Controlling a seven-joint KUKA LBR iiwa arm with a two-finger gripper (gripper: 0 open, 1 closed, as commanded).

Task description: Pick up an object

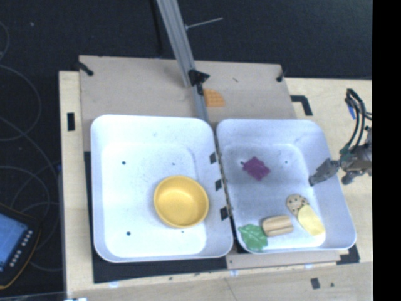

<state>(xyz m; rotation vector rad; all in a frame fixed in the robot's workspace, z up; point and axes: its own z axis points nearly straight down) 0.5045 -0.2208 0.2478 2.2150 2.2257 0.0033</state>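
Note:
The right bin (313, 137) holds a flat purple piece (255, 167) near its middle. Along its front lie a green leafy item (252, 236), a tan roll (277, 225), a round speckled biscuit (297, 202) and a yellow oblong item (310, 220). A yellow bowl (181, 200) sits upright in the left bin (125, 137). My gripper (323, 172) reaches in over the right bin's right rim, just above the biscuit and the yellow item, with nothing seen in it.
A grey metal pole (178, 42) slants up from the back between the bins. An orange tag (213, 98) lies on the board behind them. Cables hang at the right by the wrist (357, 158). A tablet (12, 246) lies at the far left.

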